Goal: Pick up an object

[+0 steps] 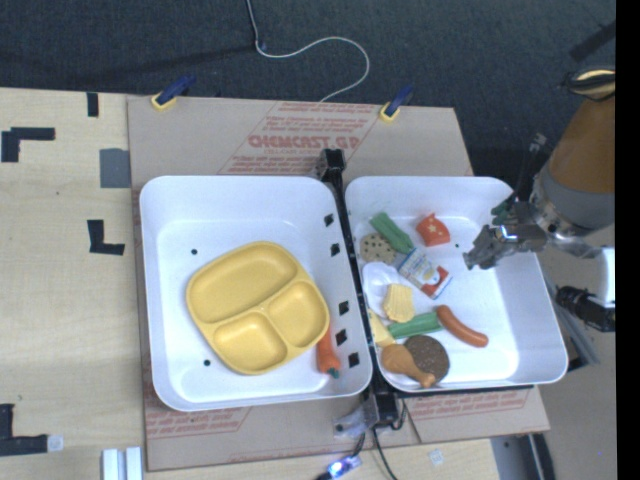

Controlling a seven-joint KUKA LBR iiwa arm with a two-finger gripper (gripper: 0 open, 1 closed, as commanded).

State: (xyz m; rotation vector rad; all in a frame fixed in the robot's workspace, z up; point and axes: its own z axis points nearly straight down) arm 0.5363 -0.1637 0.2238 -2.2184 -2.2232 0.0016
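Two white bins sat side by side. Toy food (415,303) crowded the right bin (520,313), centre-right of frame. Gripper (483,252) hovered beside it, holding nothing; I couldn't tell its spread. Tight clutter might cause a missed grasp.

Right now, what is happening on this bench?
A robot arm reaches in from the right, and its hand hangs over the right bin, near that bin's right side. Nothing is seen between its fingers. The right bin holds a pile of toy food, among it a sausage, a drumstick and a green piece. The left bin holds a yellow tray with a carrot beside it. No object is picked up yet.
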